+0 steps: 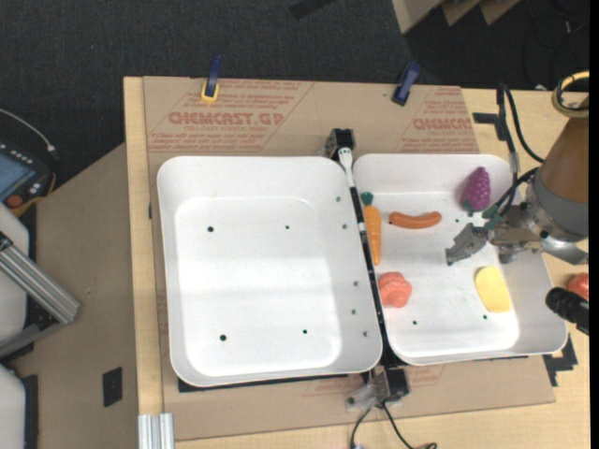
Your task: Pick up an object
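Arm [571, 171]: reaches in from the right, over the right bin [421, 340].
Gripper [465, 248]: hangs above the bin's middle, between the sausage [414, 220] and the lemon [493, 288].
Fingers: dark tips point down and left; I cannot tell how far apart they are, and nothing shows between them.
Candidates: grapes [475, 188] at the far right, sausage far of centre, carrot [372, 234] along the left wall, pink lump [394, 290] near left, lemon near right.
Left bin [187, 195]: no target there.
Best pick: probably the lemon, just beside the gripper on its near side and clear of the walls.
Method: centre over the lemon, span its short width, descend straight, close firmly.
Risk: its rounded skin may squirt out of an off-centre pinch.
Avoid: the carrot, since the wall likely blocks one finger.
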